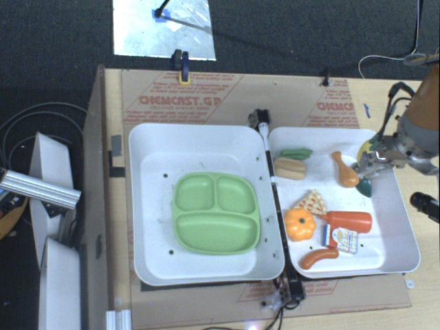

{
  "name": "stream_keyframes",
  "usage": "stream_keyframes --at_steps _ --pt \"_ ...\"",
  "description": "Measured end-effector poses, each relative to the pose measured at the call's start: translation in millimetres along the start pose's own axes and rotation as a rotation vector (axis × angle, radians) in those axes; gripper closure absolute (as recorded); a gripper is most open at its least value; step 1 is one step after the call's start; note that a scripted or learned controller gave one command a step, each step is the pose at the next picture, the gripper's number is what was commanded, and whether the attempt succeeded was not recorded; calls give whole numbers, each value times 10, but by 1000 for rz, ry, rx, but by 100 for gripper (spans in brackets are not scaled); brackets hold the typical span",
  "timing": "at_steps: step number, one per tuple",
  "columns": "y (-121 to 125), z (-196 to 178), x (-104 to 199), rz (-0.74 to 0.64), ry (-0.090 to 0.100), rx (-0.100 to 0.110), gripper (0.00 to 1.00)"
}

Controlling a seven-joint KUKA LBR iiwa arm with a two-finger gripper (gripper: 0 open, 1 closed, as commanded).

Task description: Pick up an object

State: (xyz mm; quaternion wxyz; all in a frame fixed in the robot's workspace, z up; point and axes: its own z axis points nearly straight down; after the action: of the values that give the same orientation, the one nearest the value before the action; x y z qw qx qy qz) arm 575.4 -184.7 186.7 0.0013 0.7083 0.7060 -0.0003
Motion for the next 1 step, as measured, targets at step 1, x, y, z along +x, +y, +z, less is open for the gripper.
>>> stream_keyframes --at_steps 1 --pt "8 -7 32 -5 1 -1 0"
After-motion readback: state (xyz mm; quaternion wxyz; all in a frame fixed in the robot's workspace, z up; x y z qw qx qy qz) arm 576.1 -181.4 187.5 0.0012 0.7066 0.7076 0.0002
